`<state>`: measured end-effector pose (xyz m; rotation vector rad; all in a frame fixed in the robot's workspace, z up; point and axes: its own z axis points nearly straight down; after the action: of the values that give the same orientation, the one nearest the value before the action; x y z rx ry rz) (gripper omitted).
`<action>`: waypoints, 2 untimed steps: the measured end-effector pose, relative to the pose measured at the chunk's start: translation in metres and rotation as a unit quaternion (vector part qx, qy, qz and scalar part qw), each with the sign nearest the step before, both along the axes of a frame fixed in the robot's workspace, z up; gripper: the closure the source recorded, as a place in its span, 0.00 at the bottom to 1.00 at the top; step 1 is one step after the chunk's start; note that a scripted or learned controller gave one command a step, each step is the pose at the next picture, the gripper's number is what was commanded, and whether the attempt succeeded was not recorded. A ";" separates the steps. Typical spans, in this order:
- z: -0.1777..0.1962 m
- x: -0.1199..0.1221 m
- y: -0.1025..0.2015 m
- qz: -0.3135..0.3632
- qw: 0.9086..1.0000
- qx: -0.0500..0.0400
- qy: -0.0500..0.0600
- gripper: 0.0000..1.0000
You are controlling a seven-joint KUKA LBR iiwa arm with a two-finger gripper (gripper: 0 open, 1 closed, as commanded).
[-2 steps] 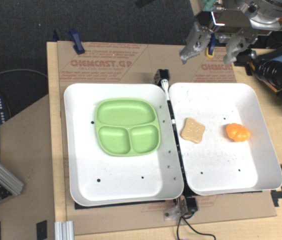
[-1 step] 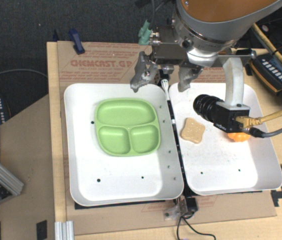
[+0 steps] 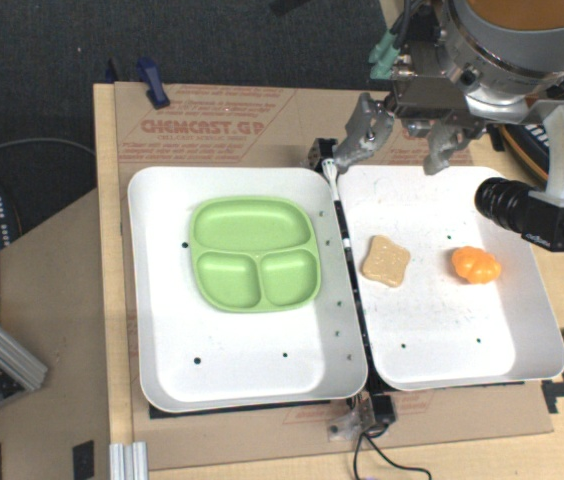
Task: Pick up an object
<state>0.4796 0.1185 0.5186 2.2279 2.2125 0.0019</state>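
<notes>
Bench: a flat brown cardboard sheet (image 3: 212,118) is laid under both bins, and red letters are printed on it at the far side.
Left bin (image 3: 162,358): a shallow white bin is set on the left half of the cardboard, and a few small black dots are seen on its floor.
Green plate (image 3: 255,253): a light green plate with three parts is placed in the left bin, closer to the far side, and nothing is seen in its parts.
Right bin (image 3: 442,353): a second white bin is set just beside the first, with their edges touching in the middle.
Toast piece (image 3: 385,262): a small tan toy slice of bread is laid flat in the right bin, near its left edge.
Orange thing (image 3: 475,265): a small round orange toy is laid in the right bin, to the right of the toast and well apart from it.
Gripper (image 3: 397,148): it is held above the far edge of the right bin; the two grey fingers are spread apart and nothing is held between them.
Arm (image 3: 522,18): grey with an orange band, seen at the far right.
Floor: dark carpet (image 3: 62,28) is seen around the bench, with thin cables on the left.
Blue clip (image 3: 152,81): it is fixed at the far left corner of the cardboard.
</notes>
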 end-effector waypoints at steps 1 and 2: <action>0.012 -0.002 0.113 0.010 1.000 0.002 0.000 0.00; 0.023 0.000 0.107 0.005 1.000 0.002 -0.002 1.00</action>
<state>0.4793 0.2255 0.5420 2.2169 2.2236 0.0087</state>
